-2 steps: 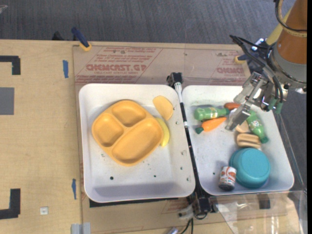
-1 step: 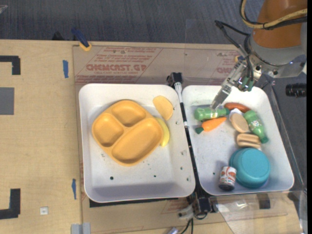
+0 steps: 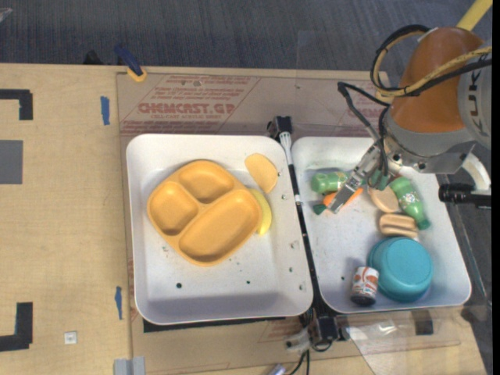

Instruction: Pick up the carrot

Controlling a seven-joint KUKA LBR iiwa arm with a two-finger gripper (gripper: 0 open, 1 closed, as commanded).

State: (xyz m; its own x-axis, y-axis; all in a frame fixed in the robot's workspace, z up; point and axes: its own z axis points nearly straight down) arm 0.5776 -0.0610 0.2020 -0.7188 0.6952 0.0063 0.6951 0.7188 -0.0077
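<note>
The carrot [image 3: 341,199] lies near the right bin's [image 3: 461,283] upper left corner, under the gripper [image 3: 361,176]; whether the claw is open or closed on it I cannot tell. The green bottle [image 3: 328,181] touching the carrot could get nudged or grabbed instead

Your arm [image 3: 437,92] reaches in from the right, wrist angled down-left, gripper [image 3: 353,184] low with its fingers close together.
</note>
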